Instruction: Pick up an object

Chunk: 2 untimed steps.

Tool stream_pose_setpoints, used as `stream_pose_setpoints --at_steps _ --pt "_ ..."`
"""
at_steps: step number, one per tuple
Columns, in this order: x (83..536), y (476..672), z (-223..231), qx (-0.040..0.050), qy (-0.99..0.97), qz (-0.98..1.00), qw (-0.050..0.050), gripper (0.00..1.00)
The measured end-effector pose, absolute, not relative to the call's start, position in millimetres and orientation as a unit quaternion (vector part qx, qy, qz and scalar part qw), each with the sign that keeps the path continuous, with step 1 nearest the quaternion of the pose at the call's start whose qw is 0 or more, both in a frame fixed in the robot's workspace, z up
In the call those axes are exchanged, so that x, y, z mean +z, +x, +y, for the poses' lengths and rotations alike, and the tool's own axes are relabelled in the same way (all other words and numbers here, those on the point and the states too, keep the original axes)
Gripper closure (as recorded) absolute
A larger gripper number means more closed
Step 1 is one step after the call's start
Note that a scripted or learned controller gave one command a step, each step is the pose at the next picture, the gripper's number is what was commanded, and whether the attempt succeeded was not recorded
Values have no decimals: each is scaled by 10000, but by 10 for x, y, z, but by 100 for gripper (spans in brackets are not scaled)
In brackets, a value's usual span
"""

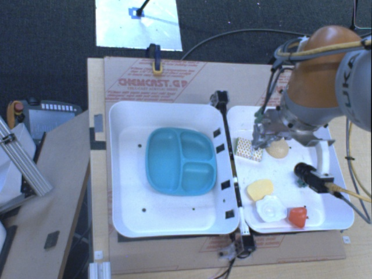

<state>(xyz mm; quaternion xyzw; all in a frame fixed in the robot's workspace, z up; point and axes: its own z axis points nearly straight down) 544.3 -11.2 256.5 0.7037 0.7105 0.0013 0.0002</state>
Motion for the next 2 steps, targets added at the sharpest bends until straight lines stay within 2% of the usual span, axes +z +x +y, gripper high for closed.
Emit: stream_pose_setpoints --at_steps 1,2 --pt "2392 5461 365 5 7039 7103 -6 100" --pt "2271 5313 820 5 7040 7102 -6 100"
